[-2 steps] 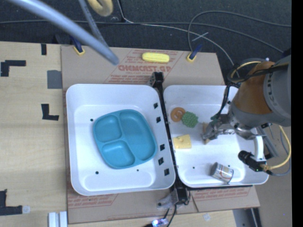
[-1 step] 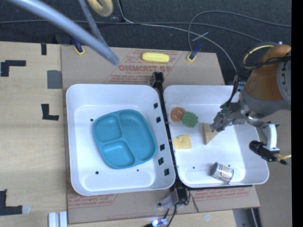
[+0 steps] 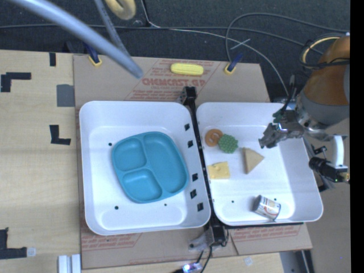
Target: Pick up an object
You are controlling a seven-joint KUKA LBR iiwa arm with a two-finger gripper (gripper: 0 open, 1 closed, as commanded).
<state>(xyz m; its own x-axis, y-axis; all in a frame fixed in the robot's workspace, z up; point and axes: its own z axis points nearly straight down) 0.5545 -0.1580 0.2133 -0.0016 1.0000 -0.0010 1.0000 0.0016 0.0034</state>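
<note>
Cheese wedge at right-centre of the right bin looks light, stiff and smooth (likely plastic), best pinched across its flat faces, while the gripper hovers just upper right of it, empty, its opening impossible to judge.

One readable-ish text: red print on the cardboard sheet under the bins, far side, just past the left bin and near the yellow corn cob. Looks like "CHEMCAST" plus a couple more letters (too blurry to confirm). Fainter red lines above and below it are illegible. The can in the right bin has a label, unreadable.
</note>
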